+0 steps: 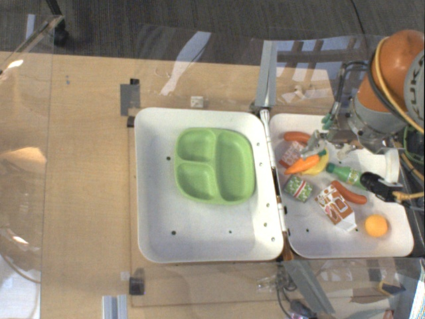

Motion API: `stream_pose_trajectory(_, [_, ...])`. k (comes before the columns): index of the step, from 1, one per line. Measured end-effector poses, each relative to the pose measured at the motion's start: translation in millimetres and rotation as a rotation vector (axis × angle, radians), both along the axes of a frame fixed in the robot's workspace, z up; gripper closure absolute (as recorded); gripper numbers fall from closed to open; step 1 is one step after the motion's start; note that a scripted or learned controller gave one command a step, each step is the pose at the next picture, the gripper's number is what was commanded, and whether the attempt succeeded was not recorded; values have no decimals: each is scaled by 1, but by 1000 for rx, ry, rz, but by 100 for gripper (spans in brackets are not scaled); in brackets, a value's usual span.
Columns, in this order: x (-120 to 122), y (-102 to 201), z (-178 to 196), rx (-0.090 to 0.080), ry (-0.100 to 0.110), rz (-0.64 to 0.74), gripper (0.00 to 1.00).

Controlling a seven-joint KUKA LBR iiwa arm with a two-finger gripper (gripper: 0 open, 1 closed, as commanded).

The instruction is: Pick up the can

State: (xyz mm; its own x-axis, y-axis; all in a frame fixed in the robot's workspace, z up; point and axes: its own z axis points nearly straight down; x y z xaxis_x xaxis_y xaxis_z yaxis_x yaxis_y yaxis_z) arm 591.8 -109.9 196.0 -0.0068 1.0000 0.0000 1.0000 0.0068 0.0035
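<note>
Resting on a wooden bench (pixel 80 178) over dark carpet (pixel 199 5), two white bins (pixel 199 244); hand (pixel 325 141) state unclear.

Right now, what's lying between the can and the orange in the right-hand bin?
In the camera view, a red-and-brown carton lies between the can and the orange, roughly midway along that stretch.
</note>
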Motion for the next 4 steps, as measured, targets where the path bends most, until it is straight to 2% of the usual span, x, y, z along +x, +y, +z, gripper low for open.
stream_pose_trajectory(1, [-29, -4, -99, 0, -7, -127, 0])
stream_pose_trajectory(2, [-26, -4, -86, -2, -15, -126, 100])
stream_pose_trajectory(3, [-26, -4, -86, -2, -15, -126, 0])
stream_pose_trajectory(4, [-52, 14, -101, -2, -29, -308, 0])
